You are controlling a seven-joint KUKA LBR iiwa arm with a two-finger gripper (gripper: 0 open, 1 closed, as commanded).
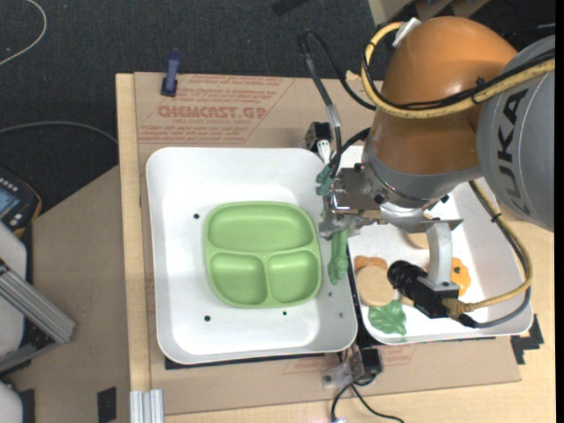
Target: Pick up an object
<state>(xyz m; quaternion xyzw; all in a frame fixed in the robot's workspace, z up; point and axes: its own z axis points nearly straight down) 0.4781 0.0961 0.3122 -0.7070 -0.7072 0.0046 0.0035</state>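
Observation:
My gripper (337, 226) hangs over the seam between the two white bins, at the right edge of the left bin (167, 236). A long, slim green piece (336, 261) hangs straight down from between its fingers, and they look shut on it. The piece's lower end is level with the right rim of a green divided tray (263, 254) that lies in the middle of the left bin. The arm's grey and orange body covers much of the right bin (502, 263).
In the right bin lie a tan round disc (374, 282), a green leafy piece (388, 319) near the front rim, and an orange piece (459, 275) half hidden by the wrist. A blue clip (170, 74) sits on the cardboard behind the left bin.

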